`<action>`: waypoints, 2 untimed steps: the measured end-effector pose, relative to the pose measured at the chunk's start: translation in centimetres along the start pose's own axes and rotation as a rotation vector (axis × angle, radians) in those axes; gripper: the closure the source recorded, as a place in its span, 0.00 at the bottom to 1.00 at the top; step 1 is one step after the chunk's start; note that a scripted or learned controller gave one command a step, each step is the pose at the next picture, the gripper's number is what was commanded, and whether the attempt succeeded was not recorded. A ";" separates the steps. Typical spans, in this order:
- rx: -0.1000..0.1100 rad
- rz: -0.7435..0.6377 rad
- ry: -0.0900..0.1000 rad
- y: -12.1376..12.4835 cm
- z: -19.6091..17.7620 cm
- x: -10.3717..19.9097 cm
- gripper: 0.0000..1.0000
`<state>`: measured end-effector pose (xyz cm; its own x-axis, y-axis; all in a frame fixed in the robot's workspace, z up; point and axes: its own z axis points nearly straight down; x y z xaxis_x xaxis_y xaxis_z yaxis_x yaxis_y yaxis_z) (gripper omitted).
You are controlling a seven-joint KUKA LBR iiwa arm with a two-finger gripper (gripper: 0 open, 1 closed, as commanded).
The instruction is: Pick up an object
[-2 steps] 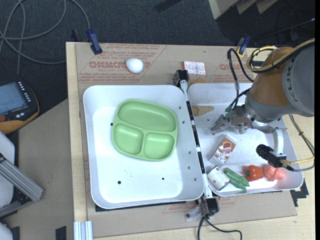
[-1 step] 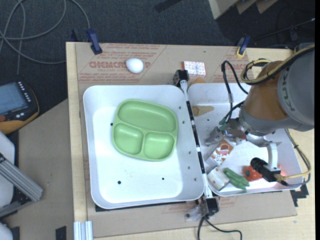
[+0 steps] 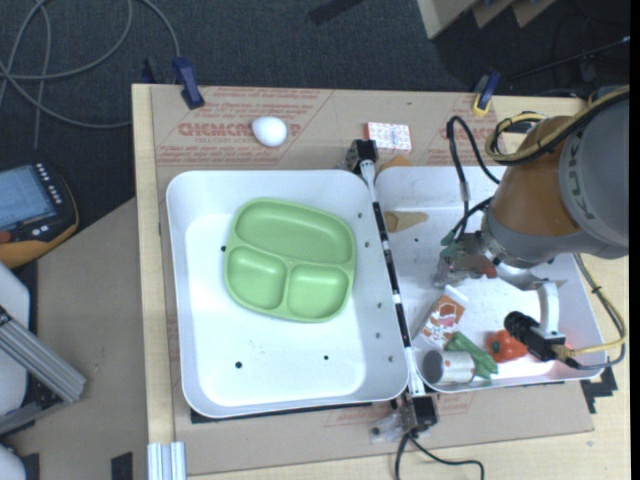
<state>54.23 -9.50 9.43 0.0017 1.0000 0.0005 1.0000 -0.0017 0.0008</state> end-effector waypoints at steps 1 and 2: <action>0.001 0.000 0.000 0.0 0.0 0.0 0.00; 0.001 -0.001 0.000 -3.5 0.9 -0.3 0.00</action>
